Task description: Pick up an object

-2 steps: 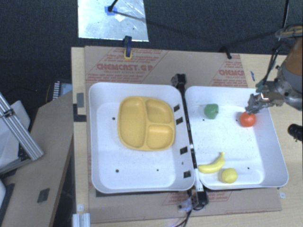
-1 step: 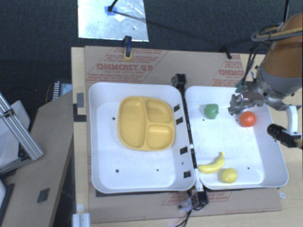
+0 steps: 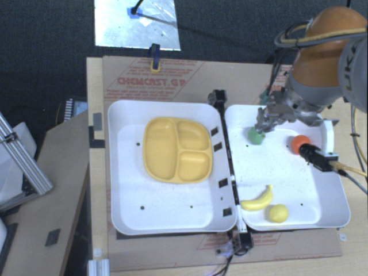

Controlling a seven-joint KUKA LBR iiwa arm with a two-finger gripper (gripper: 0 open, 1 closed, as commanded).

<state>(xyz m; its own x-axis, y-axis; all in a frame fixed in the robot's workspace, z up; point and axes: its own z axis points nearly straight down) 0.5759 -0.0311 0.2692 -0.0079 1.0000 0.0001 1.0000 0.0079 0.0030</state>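
In the right bin (image 3: 287,211) a small green object (image 3: 255,135) lies near the far left corner. My gripper (image 3: 263,123) hangs right over it, fingertips at its top edge; whether they touch it I cannot tell. An orange ball (image 3: 298,144) sits to the right, partly behind a black part of the arm. A yellow banana (image 3: 257,199) and a yellow lemon (image 3: 277,213) lie near the bin's front edge.
The left bin (image 3: 129,206) holds a yellow divided plate (image 3: 176,149). A black clip rail (image 3: 225,154) runs between the bins. The arm's orange-banded body (image 3: 328,45) looms over the right bin's far side.
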